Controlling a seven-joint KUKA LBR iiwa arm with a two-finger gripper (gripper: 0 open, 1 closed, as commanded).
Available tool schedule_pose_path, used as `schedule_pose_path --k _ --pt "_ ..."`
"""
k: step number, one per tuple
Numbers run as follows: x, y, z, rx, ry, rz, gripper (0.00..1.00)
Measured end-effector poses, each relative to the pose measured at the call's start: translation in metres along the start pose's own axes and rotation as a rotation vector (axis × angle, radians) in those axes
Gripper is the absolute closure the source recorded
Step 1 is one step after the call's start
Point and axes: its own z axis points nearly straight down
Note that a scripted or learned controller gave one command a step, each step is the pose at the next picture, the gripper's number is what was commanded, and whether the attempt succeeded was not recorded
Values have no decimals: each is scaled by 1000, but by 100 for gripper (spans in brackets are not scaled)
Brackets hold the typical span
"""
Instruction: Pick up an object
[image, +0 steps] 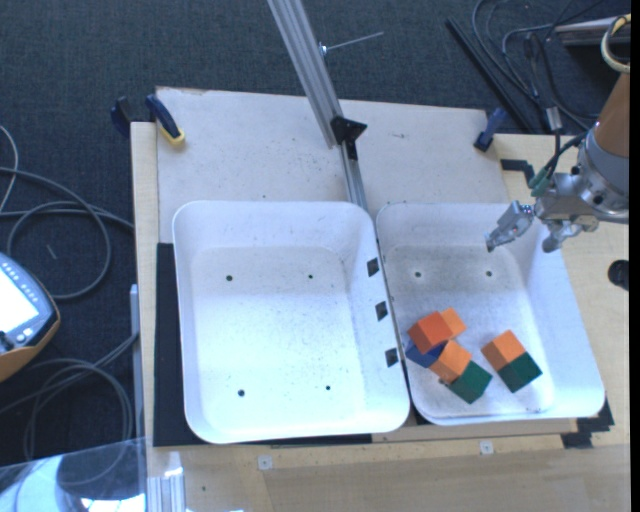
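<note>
Blocks (465, 357), clustered, row running left-right

Looks like a robotics lab setup to me. There's a plywood bench (250, 150) with two white bins clamped onto it, blue clamps (165, 118) at the bench's far corners, and an aluminium rail (315, 70) rising from its back edge. Dark carpet all round the bench, loose black cables (60, 250) snaking off to its left, more cabling behind it.
</note>
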Motion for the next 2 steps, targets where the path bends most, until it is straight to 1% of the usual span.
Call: schedule_pose_path --k 1,2 --pt "1 -65 96 12 3 2 0" --pt "38 -78 153 -8 -5 2 0"
